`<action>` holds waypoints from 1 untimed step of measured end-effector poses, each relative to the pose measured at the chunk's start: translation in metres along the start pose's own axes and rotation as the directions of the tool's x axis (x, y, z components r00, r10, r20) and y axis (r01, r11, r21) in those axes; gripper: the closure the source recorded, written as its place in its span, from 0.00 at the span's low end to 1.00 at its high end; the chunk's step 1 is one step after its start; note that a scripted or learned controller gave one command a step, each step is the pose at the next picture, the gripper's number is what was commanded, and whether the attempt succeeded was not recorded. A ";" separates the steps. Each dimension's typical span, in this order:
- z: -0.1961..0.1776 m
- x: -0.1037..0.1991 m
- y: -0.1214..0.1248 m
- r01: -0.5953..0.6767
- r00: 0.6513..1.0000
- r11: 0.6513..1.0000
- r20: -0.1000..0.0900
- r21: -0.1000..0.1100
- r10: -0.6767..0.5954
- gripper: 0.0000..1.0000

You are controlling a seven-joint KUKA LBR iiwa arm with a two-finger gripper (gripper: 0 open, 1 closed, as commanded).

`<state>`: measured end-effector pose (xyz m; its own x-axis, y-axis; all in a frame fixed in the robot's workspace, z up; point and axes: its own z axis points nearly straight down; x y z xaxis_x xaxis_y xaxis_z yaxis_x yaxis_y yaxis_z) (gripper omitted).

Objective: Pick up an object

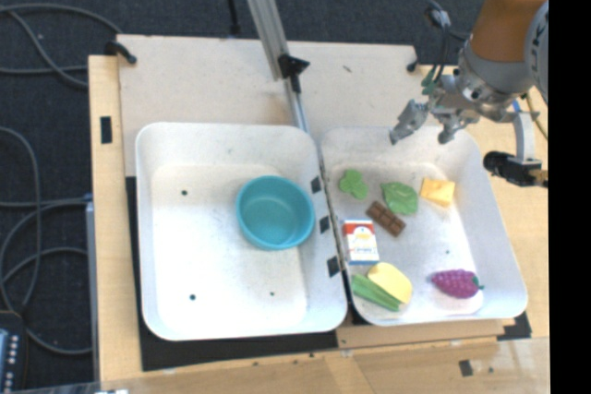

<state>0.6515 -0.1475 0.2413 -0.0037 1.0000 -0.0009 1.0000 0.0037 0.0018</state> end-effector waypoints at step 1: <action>0.000 0.000 0.000 0.000 1.000 1.000 0.001 0.000 0.000 0.00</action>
<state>0.6514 -0.1478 0.2413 -0.0039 1.0000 -0.0017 1.0000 0.0039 0.0014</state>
